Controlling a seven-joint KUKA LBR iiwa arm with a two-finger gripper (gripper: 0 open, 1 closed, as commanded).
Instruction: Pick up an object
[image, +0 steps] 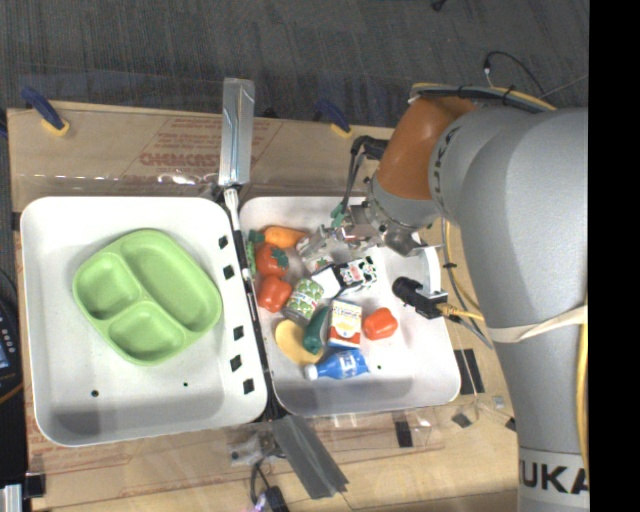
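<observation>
The gripper (335, 238) hangs low over the right bin (425, 385), near its far edge; what it grasps, if anything, I cannot tell. Beneath it toys crowd the bin's left half: an orange piece (282, 237), a red tomato (273, 292), a green can (305, 298), and a patterned carton (355, 272). A good pick means choosing an outlying piece, since neighbours touch. The left bin (60, 400) holds a green divided plate (148, 294).

We list: white bins (60, 400); lime-green divided plate (147, 293); orange and red toy vegetables (272, 262); yellow banana (291, 342); blue bottle (340, 366); black-and-white patterned carton (354, 273); grey arm (520, 220), orange band (412, 150).
</observation>
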